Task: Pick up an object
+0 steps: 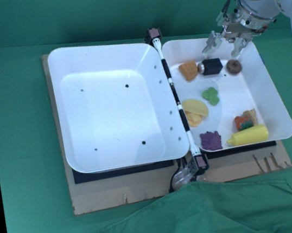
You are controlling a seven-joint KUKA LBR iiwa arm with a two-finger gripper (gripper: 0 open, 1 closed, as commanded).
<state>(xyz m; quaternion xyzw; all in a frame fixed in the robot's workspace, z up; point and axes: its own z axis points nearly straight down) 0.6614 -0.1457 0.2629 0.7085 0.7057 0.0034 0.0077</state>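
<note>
My gripper [225,46] hangs over the back edge of the right bin [276,103], fingers open with nothing between them. Just below it lie a black bottle-like piece [210,67] and a small brown doughnut [233,66]. An orange cracker [188,70] rests left of the black piece. Further forward are a green cluster [211,96], a yellow taco [194,111], a purple grape bunch [211,141], a yellow mustard bottle [248,135] and an orange-and-brown toy [244,120].
The left bin [67,71] stands beside the right one, divided by a black-and-white rod [174,95]. Both bins sit on a cardboard sheet [93,201] over green cloth. A folded green cloth [205,213] lies at the front.
</note>
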